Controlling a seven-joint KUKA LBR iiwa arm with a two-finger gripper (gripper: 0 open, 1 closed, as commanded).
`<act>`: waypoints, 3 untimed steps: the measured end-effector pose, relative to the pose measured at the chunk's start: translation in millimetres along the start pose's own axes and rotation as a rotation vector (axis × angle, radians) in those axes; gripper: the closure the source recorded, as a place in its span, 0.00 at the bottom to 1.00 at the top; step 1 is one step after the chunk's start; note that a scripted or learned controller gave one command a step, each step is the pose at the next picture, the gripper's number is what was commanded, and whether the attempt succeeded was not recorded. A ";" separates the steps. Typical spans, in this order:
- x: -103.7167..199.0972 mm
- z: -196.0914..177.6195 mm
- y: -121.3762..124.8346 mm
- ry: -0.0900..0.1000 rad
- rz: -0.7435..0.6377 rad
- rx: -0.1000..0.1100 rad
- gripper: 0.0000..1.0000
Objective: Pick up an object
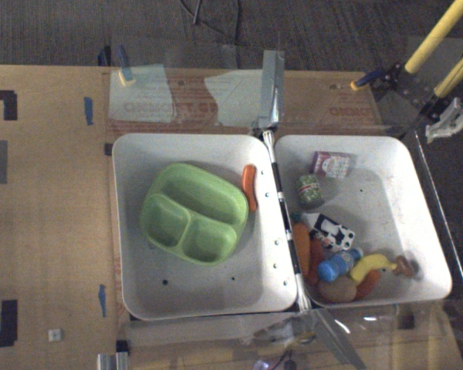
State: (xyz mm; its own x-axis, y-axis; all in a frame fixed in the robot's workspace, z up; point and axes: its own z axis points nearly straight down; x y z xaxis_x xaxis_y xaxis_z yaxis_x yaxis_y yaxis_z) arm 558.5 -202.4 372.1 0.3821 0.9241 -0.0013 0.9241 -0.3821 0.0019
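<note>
Cardboard-brown bench (46, 206), glossy green divided plate (194, 213), possibly fingers (447, 122), state unclear

Two bins sit side by side on the bench, the left bin (131, 276) holding a divided plate (193, 213) with a small sausage (250, 187) touching the plate's right edge. In the right bin (424, 206), a small carton (331, 163) lies toward the back with a little can (309, 190) just in front of it. Nearer the front, a toy cow (332, 232), a carrot (302, 245), a bottle (339, 264), a banana (373, 266) and a potato (338, 290) crowd together.
</note>
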 end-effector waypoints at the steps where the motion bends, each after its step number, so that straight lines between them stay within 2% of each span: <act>1: 15.3 246.3 -33.8 0.002 -0.447 0.001 0.00; 2: -22.1 273.1 -25.2 0.004 -0.605 0.002 0.00; 3: 43.5 252.0 -54.2 0.002 -0.754 0.000 0.00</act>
State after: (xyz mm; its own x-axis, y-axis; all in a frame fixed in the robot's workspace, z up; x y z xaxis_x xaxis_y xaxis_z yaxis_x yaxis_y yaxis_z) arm 525.4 -142.0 120.0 -0.3541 0.9352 -0.0005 0.9352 0.3541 0.0013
